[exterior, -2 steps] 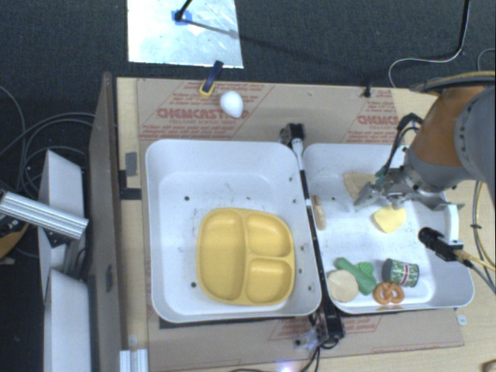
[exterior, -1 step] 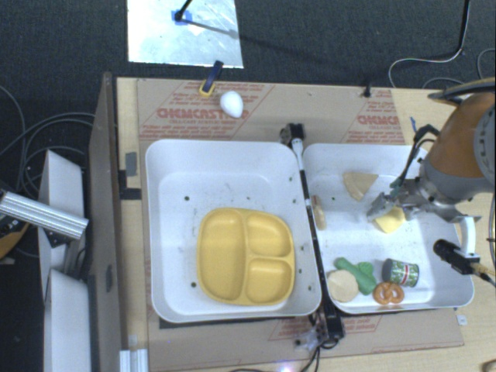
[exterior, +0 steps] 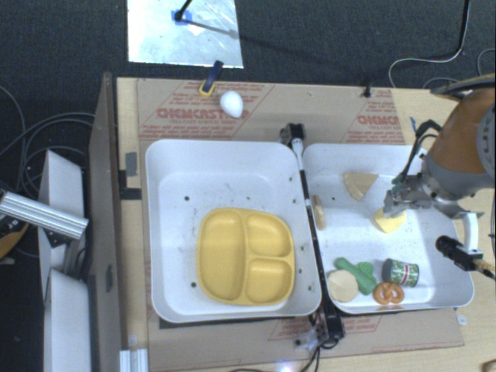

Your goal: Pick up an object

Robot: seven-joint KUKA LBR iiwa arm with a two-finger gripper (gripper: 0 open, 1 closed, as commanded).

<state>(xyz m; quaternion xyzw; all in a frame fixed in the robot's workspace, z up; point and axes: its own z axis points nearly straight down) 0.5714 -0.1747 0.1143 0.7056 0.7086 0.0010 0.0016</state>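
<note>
Evenly lit from overhead; moderate brightness, no hard shadows. White bins (exterior: 232, 161) near clipping, walls and floors bleached, little surface detail left. Strong glare on the silvery sheet (exterior: 186, 23) in the upper left of the frame, patchy specular highlights across it. White egg-shaped object (exterior: 231, 103) on the cardboard (exterior: 325, 107) also blown out. Soft, short shadows under the yellow divided plate (exterior: 246, 256) and along the inner bin walls. Dark carpet (exterior: 46, 45) at the top and left underexposed, grainy. Overall low resolution, slight softness throughout; small items at the lower right poorly resolved. Mild noise, muted colour.
</note>
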